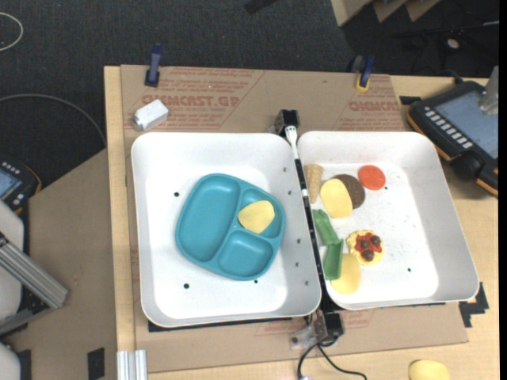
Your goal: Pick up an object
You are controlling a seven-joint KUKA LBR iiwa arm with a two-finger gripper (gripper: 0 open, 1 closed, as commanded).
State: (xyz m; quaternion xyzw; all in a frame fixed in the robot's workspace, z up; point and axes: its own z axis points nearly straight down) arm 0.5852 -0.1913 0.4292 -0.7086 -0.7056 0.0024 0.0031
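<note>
From where I stand, two shallow white bins sit side by side on the desk point(238, 93), which is covered with a sheet of brown cardboard. The left bin point(158, 180) fills the middle left of the frame and holds a teal divided plate point(207, 224), lying flat, with a pale yellow piece point(257, 215) resting in its upper right compartment. The right bin point(428, 212) holds the loose play food, all crowded toward its left half. A tan cone-shaped piece point(314, 180) lies near the dividing edge, and just beside it sits a brown and yellow rounded piece point(341, 195). An orange round piece point(372, 177) sits just to the upper right of that. Below, two green pods point(327, 240) lie end to end along the bin's left side, and a yellow piece topped with red bits point(366, 246) sits to their right. Another pale yellow piece point(345, 278) lies at the lower end of the pods, touching them. At the right edge of the frame a black tablet-like device point(455, 129) rests on the desk. A small white block point(150, 115) lies on the cardboard above the left bin. As for the end effector, I cannot tell its state.
</note>
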